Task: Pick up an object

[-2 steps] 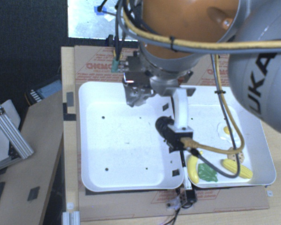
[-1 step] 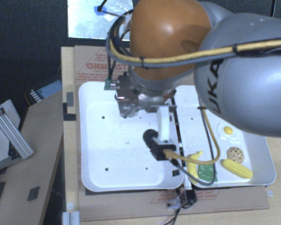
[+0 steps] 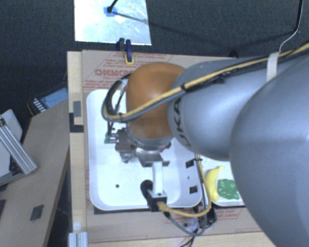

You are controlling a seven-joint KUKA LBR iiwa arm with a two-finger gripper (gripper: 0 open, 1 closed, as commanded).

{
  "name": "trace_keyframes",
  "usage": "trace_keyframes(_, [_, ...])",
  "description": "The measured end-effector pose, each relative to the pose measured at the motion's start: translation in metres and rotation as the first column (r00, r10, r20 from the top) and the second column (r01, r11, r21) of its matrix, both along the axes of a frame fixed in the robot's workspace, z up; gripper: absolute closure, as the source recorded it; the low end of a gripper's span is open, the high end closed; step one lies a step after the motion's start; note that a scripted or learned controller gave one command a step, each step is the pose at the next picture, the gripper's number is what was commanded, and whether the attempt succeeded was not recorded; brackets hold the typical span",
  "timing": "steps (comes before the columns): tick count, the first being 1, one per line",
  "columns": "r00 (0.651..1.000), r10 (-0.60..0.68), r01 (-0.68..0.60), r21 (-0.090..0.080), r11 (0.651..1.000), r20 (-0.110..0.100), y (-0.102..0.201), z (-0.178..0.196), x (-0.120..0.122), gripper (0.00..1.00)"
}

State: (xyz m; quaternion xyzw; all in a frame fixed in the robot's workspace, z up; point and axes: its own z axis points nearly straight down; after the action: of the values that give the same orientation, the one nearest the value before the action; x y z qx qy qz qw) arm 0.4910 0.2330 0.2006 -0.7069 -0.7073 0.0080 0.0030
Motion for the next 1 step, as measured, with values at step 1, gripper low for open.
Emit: trace_keyframes(1, [1.0,0.0,0.0,0.003,1.0,0.005,0.0001,-0.1159,-0.0077,1.0])
